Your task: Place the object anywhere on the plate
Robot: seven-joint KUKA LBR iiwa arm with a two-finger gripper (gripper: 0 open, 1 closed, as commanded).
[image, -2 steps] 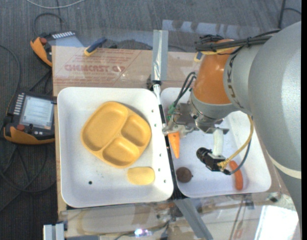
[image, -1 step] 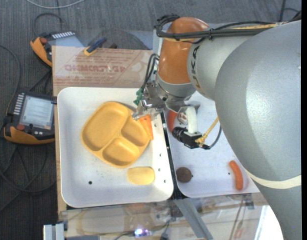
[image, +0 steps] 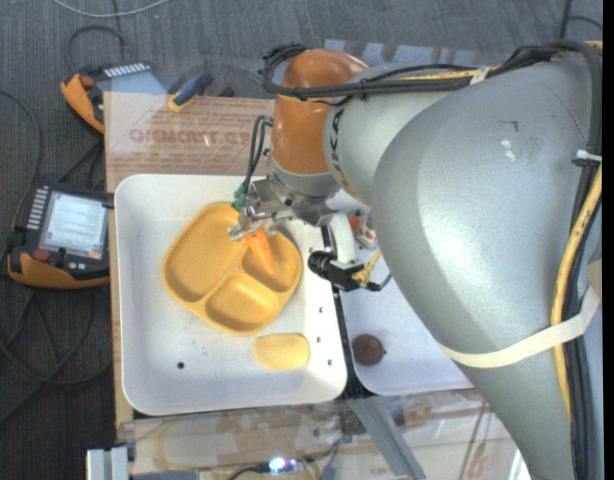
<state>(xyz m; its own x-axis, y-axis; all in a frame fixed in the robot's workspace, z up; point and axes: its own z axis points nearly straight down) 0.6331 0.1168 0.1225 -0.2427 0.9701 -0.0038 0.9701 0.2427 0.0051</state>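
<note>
While the grey arm point(image: 467, 168) sweeps in from the right, its smooth rounded shell covering much of the right bin point(image: 407, 353), the glossy orange band point(image: 312, 108) above its wrist hangs over the far edge of the left bin point(image: 147, 368). Below that band the claw point(image: 255, 226) reaches down over the plate point(image: 202, 263), and a slim orange carrot-shaped piece point(image: 265, 253) lies slanted in the plate's far right compartment with its upper end right at the claw's tip. Whether the fingers are closed on that piece or merely touching it, I cannot tell; the metal parts there are small and tangled with dark cables.

The plate is a yellow-orange moulded plastic dish with rounded corners and 3 shallow compartments, sitting tilted in the middle of the left bin. Both bins are shallow, white and smooth-walled with rounded rims, side by side on the counter point(image: 287, 428).

Just near of the plate, on the bin's floor, rests a pale yellow, soft-edged oblong lump point(image: 281, 350), close to the plate but not on it. In the right bin a small dark brown round thing point(image: 367, 348) with a rough look sits near the dividing rims.

Beyond the bins lies a flat brown cardboard sheet point(image: 177, 143) with faded red print. On the grey carpet to the left rests an orange-and-black handheld pendant point(image: 62, 230) with a lit screen.
</note>
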